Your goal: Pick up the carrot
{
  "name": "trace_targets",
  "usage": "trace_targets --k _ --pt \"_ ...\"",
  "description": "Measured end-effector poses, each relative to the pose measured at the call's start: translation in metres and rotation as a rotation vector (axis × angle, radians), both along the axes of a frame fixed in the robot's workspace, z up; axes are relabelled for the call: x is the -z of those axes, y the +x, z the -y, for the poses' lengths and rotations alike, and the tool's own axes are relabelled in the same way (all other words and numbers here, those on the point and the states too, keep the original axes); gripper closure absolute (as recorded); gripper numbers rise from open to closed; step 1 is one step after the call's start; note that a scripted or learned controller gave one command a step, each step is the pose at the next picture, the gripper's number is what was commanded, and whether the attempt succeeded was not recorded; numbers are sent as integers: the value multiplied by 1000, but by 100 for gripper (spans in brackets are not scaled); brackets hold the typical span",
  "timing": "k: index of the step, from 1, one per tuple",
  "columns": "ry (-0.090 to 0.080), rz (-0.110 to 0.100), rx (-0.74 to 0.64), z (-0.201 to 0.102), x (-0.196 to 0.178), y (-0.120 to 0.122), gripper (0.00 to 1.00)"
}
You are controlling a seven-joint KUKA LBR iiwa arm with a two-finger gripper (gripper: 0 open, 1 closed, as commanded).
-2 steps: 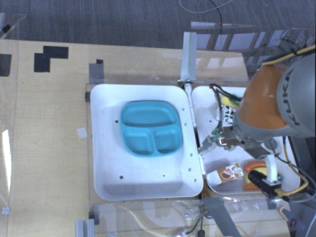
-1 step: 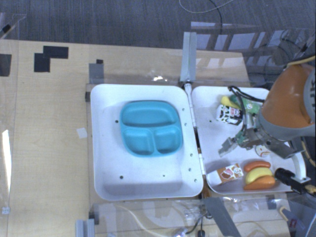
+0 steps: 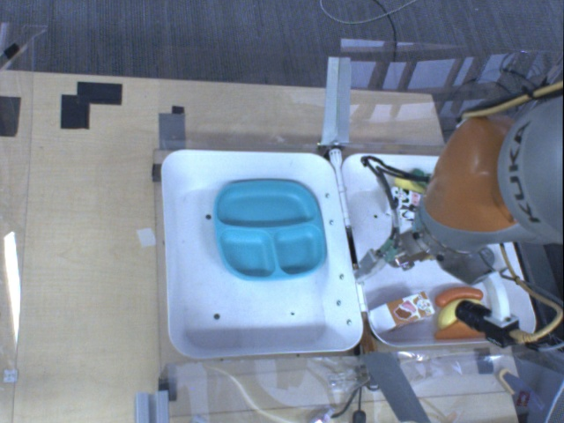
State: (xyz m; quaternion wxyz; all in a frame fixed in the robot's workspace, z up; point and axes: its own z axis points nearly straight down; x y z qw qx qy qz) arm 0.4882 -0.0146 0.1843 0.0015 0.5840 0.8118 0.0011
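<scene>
Sitting side by side on the bench [image 3: 79, 263] are two white bins. One left bin [image 3: 189, 324] holds one blue tray [image 3: 268, 228], and that tray has three hollow parts: one long part at its 12 o'clock side and two small parts at its 6 o'clock side. One right bin [image 3: 381, 324] holds the small things. One orange carrot [image 3: 449, 331] lies near that bin's 5 o'clock corner, with one red thing [image 3: 458, 296] curved just beside it at 12 o'clock. One small white packet [image 3: 411, 308] with brown marks lies just beside the carrot at 9 o'clock. One big arm [image 3: 480, 183], grey and orange, hangs over the right bin. Its gripper [image 3: 398, 252] is low near the wall between the two bins, at about 10 o'clock from the carrot and apart from it. I cannot tell how the gripper is set, and I see nothing held in it.
</scene>
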Motion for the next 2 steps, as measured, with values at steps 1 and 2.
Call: trace_targets --k 1,2 --pt "0 1 16 4 0 2 0" --pt "-1 -1 -51 76 58 -1 0"
